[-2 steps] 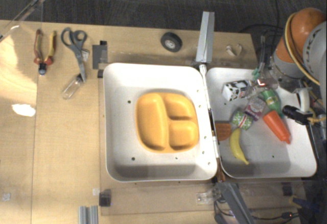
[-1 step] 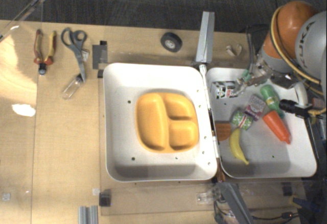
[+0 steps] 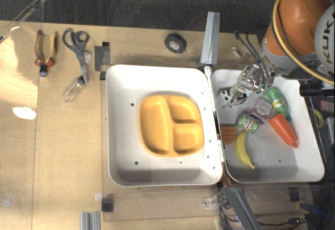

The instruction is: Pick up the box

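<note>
The box [image 3: 260, 110] looks to be the small purplish carton in the right bin [image 3: 309, 168], lying in the middle of a tight cluster: a green bottle [image 3: 276, 99] just beyond it on the far right, a carrot [image 3: 284, 129] touching or nearly touching its near-right side, a green can [image 3: 247, 123] just to its near left, and a banana [image 3: 243, 150] nearer still. It is too small and blurred to read its faces for certain. The gripper [image 3: 236, 92] sits low in the far-left corner of the same bin, left of the box and apart from it; whether it is open or closed I cannot tell, and nothing shows in its hold. The box is likely light and hollow, thin card or plastic, stiff along its edges but liable to dent on its broad faces, with a slick printed skin. I would take it across its narrower pair of sides, near the middle. The crowding neighbours leave little room, so a descent could well nudge the can or carrot instead. The left bin [image 3: 120, 171] holds a yellow tray [image 3: 157, 124].
</note>
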{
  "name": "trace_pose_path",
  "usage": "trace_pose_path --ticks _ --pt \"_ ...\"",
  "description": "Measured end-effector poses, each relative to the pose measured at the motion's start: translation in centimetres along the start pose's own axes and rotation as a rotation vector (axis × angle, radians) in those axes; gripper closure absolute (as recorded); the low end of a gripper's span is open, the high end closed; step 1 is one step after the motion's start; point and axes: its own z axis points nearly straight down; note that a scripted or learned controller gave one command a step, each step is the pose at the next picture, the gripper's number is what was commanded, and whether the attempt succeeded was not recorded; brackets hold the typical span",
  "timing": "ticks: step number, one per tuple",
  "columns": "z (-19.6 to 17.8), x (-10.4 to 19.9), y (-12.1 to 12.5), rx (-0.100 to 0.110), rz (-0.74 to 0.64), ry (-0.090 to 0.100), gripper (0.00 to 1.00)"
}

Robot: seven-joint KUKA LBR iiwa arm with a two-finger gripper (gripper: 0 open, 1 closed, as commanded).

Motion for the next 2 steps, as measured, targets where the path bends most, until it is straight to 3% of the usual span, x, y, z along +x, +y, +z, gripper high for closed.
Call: trace_pose_path --ticks 1,2 --pt "-2.8 -0.2 5.9 0.001 0.324 0.002 1.0" --pt "-7.2 0.6 6.4 -0.001 -0.214 0.0 1.0"
